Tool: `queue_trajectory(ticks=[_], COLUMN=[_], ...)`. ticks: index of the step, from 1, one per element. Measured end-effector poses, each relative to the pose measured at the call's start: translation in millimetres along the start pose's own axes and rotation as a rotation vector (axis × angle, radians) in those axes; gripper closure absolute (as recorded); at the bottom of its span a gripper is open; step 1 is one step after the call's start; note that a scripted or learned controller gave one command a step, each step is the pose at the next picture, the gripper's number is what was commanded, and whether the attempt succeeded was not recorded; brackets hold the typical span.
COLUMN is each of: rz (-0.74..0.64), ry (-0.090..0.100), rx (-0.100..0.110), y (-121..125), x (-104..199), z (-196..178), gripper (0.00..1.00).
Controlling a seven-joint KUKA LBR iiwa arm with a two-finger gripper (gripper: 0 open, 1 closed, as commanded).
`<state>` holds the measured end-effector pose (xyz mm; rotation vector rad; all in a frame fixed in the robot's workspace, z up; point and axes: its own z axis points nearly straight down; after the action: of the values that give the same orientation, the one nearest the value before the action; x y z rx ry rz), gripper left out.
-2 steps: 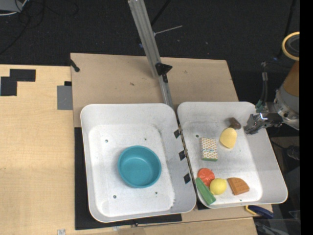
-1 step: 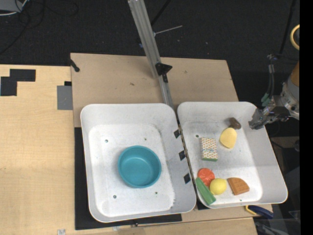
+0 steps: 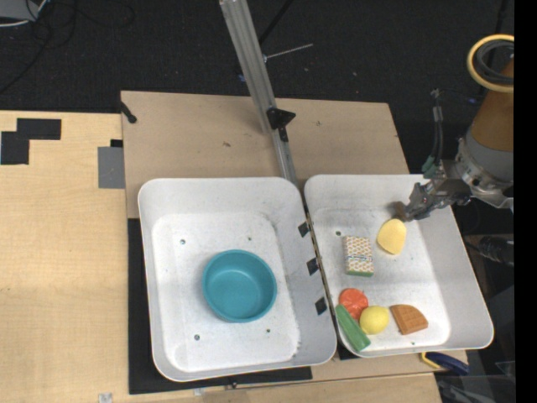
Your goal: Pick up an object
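Dark floor across the top, with loose cables in the upper left corner. Below it, a brown board lying flat, crossed by a slanted metal rail with a black clamp partway down. To the left, a pale wooden tabletop marked with 2 black patches and 1 grey patch. Beneath the board, a black mat showing at the edges. Even, soft lighting, faint shadows.

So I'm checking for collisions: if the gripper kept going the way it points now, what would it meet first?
Most likely the pale yellow, lemon-like object in the right bin. The gripper points down-left at it from beside it. Height is hard to judge, so it might pass above.
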<state>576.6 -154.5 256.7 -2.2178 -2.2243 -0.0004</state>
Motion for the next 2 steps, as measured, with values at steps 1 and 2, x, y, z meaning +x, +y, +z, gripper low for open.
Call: queue_trajectory(ticks=[1, 2], rz=[-0.001, 0.000], ry=[0.001, 0.000], rx=[0.001, 0.001], y=[8.8, 18.8], x=[54.0, 97.6], z=[14.7, 24.2], gripper=[1.00, 1.00])
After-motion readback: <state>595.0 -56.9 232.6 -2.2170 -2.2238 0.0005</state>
